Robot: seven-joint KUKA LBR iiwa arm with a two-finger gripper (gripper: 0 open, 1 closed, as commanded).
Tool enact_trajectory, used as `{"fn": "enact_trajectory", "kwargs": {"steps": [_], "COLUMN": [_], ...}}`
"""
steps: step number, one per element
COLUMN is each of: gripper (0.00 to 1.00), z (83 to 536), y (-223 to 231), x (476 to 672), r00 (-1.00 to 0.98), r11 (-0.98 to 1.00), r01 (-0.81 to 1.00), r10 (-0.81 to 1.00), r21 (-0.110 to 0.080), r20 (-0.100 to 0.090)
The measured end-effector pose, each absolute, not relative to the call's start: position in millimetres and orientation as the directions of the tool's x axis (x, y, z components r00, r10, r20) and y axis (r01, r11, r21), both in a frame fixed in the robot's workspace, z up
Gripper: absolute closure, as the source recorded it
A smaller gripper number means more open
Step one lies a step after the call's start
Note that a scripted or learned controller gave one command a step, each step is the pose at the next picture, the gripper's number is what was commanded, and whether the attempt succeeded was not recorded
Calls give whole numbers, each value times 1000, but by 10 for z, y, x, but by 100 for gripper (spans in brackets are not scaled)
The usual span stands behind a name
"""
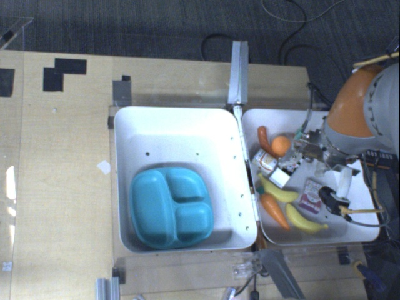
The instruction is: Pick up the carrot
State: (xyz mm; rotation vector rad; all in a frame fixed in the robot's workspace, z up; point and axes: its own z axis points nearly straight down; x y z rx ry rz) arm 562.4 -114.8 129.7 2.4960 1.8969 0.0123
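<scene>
Even, soft overhead light; the white bins [178, 120] show gentle grey shadows along their near walls. A pale glare streak marks the bench's [56, 167] left edge. Slightly soft focus throughout.

The carrot [274, 209] is a short, stubby orange piece with a smooth, slightly glossy surface. It lies flat on the floor of the right bin [362, 230], near that bin's near-left corner and close to the wall it shares with the left bin. It lies at a slant: its thicker end points up and left, and it narrows toward the lower right, where its tip ends near the bin's front wall. A banana [279, 194] lies just above its thick end, touching or nearly so, and a second banana [305, 219] lies just beside its right flank. Nothing covers it.
</scene>
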Motion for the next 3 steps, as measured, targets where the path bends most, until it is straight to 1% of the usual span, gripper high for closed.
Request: {"fn": "enact_trajectory", "kwargs": {"steps": [1,2,3], "gripper": [0,0,0], "z": [926,927,856], "y": [-994,-1019,-1459], "x": [6146,5943,6664], "r00": [306,-13,22], "r11": [-306,13,-22], "r01": [952,1000,1000], "r10": [952,1000,1000], "r21": [18,21,-17], "r20": [-1,-8,5]}}
